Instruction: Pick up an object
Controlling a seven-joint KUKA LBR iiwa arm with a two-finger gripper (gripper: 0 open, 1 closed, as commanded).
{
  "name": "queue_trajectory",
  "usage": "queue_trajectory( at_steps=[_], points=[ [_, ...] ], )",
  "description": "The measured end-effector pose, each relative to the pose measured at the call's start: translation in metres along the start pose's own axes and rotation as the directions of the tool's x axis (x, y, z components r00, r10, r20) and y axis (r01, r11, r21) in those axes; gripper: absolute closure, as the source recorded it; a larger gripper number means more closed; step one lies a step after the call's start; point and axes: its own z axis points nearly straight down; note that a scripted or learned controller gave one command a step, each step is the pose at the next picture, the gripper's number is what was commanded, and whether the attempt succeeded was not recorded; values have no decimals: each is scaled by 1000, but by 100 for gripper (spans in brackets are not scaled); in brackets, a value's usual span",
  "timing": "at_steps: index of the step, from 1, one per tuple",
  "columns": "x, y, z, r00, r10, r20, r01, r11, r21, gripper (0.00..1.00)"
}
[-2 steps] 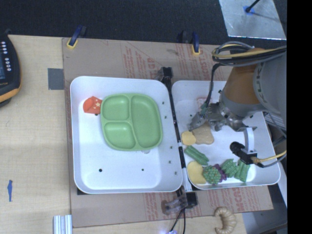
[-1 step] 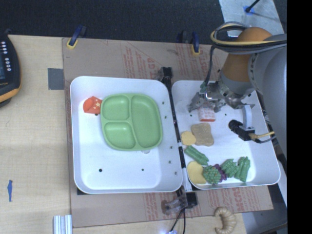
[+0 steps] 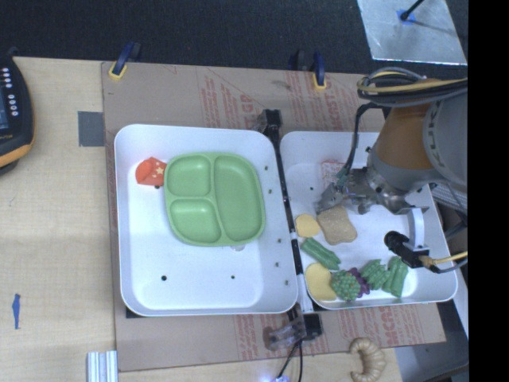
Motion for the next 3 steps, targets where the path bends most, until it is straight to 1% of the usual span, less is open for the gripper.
queue_trajectory(
  at_steps=[1, 2, 3],
  points=[
    [-1, 3, -11, 1000, -3, 1, 3, 1000, -5, 100],
    [-1, 3, -11, 1000, -3, 2, 3, 1000, -4, 0],
    [-6, 54, -1, 1000, -3, 1, 3, 1000, -11, 0]
  ],
)
